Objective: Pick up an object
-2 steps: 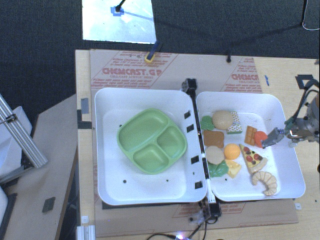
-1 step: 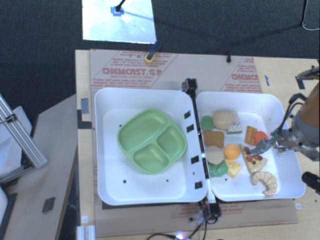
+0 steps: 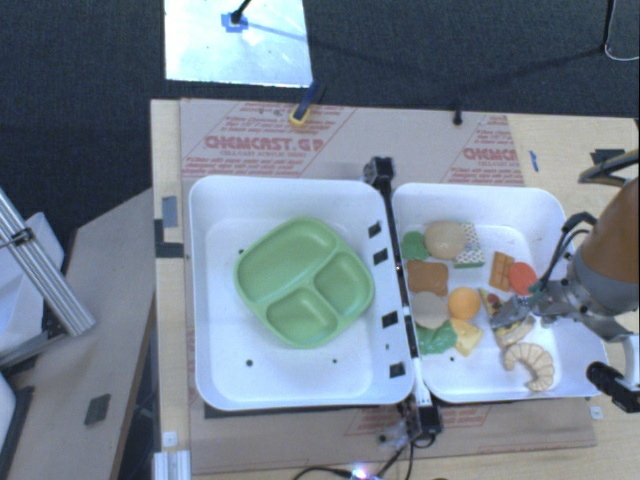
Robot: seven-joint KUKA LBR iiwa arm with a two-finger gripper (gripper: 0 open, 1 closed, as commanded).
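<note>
The right bin holds a heap of toy food: a beige bun, a brown toast slice, an orange ball, a red piece, a yellow wedge, a green piece and a pale croissant. My gripper reaches in from the right and hangs low over the bin's right half, just above the croissant and beside the red piece. Dark metal parts hide its fingertips.
The left bin carries a green divided plate. A black divider runs between the bins. A cardboard sheet lies under both, and a metal plate sits beyond it on dark carpet.
</note>
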